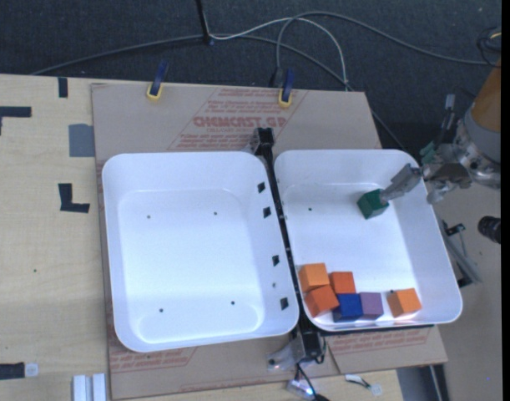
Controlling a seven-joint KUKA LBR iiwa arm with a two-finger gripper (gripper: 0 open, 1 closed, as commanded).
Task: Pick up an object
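One green block (372, 204) sits clamped in the fingers (386, 195) over the right bin (421, 224) (cardboard (229, 124) reads "CHEMCAST GP").

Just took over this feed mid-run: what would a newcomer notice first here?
First, the green block alone in the upper part of the right bin, with the claw reaching in from the right, one fingertip at the block's edge. Next, the cluster of orange, blue and purple blocks along that bin's near wall. The left bin is plain white.
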